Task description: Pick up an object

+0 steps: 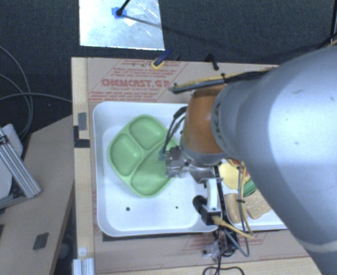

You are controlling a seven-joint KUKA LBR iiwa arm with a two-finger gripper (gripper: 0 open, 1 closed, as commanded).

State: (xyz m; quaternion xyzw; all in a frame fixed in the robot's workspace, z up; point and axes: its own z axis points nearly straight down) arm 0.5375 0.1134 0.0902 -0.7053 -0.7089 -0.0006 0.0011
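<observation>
You're looking down on the left white bin (108, 211), which holds a green divided plate (138, 155) lying flat in its upper half. The gripper (174, 166) sits at that plate's right edge, over its lower-right compartment, with the grey arm (282, 136) and its orange band (201, 125) covering most of what lies to the plate's right. You cannot tell how the claw stands. Right of the plate, past the wrist, yellow and tan items (242, 193) peek from under the arm.
</observation>
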